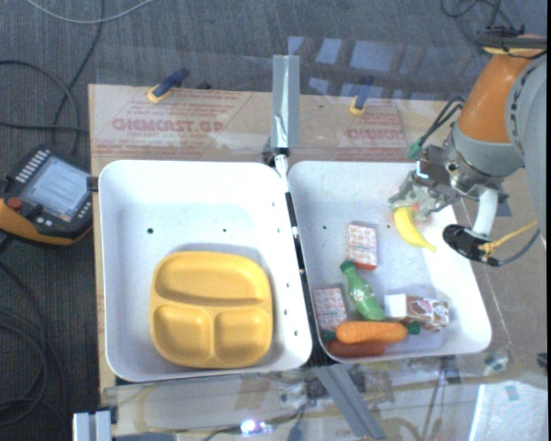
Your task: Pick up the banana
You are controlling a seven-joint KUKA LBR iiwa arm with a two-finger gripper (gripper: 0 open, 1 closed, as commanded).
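The banana (411,229) is small and yellow, and it is over the upper right part of the right bin (323,191). Its upper end sits between the fingers of my gripper (416,203), which is shut on it. The rest of the fruit hangs down and to the right below the fingertips. The grey arm with its orange band (492,99) comes in from the upper right.
Lower in the right bin lie a green bottle (360,292), a carrot (372,332), two red-and-white packets (362,244) (328,306), a white block (396,305) and a brown packet (429,312). A yellow divided tray (213,309) lies in the left bin (129,200).
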